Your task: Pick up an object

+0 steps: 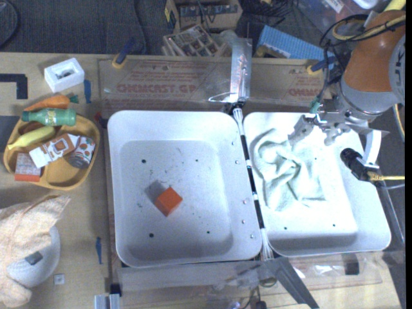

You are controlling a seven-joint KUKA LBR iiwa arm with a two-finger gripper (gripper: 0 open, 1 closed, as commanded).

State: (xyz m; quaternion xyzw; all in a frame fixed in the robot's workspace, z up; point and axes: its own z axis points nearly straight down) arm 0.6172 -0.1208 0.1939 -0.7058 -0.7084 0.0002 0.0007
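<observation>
Metal and grey, the tool (pixel 313 129) hangs at the end of the arm (pixel 373 56), which reaches in from the right with its orange band just above the wrist and the wrist bent downward over the right bin (pixel 370 234). Two thin fingers (pixel 300 131) point down and spread apart in a wide stance, with nothing between them. Their tips sit just above the upper edge of a cloth (pixel 286 169), close to it, though contact cannot be made out.

That cloth is pale, soft and crumpled, bunched into folds and ridges in the upper left part of the right bin. A black cylindrical part (pixel 353 159) with a yellow cable juts from the arm's side, over the bin's right rim.

Both bins are shallow, white, smooth plastic with rounded corners, set side by side and touching along the middle. In the left bin (pixel 129 134) lies a small orange block (pixel 169 201), cube-shaped with sharp edges, resting tilted on the floor near the centre, well apart from the tool. Dark specks dot the bin floor around it.

On the wooden bench (pixel 58 66), left of the bins, sits a yellow bowl (pixel 67 179) heaped with toy food and small cartons. Below it lies a beige towel (pixel 32 230).
</observation>
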